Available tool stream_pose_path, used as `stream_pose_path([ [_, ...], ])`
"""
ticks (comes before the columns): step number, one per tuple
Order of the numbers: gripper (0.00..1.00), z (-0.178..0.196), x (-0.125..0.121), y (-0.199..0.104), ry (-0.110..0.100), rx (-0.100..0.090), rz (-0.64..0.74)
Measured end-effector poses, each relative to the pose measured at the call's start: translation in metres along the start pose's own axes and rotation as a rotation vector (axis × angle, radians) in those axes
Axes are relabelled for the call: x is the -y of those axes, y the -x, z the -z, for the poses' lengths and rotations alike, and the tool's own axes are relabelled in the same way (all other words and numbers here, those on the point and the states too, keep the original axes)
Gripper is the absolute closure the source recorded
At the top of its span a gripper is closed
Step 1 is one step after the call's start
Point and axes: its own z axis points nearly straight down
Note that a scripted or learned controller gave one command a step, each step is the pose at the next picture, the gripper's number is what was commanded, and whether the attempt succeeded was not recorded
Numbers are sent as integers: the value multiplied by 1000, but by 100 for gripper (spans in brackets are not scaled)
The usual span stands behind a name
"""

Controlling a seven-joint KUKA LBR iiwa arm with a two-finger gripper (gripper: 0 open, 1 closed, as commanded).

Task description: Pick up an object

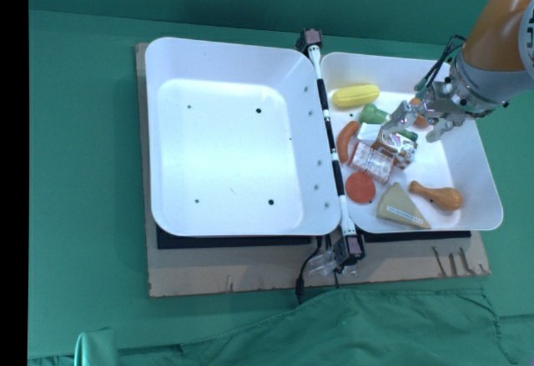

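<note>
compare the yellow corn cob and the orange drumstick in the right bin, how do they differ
The corn cob is yellow and evenly rounded; the drumstick is orange, tapering from bulb to thin end. The corn cob lies near the bin's far edge, the drumstick near its front. Both are toy foods lying flat.

Even, bright overhead light. Glare washes the floor of the left bin [225, 147]. Soft shadows under bin rims. Focus sharp; slight blur on small items.

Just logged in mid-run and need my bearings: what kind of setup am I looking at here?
Most likely a lab bench for robot grasping trials, not a kitchen. Two shallow white plastic bins sit side by side on cardboard over green cloth, small toy foods such as a yellow plastic corn cob fill the right one, and the grey-and-orange arm's gripper reaches in.
</note>
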Motion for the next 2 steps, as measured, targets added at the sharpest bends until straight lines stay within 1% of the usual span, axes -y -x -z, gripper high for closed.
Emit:
stream_pose_path([
  [1,0,-20,-4,4,22,5,2],
  [2,0,-24,-7,5,33,9,1],
])
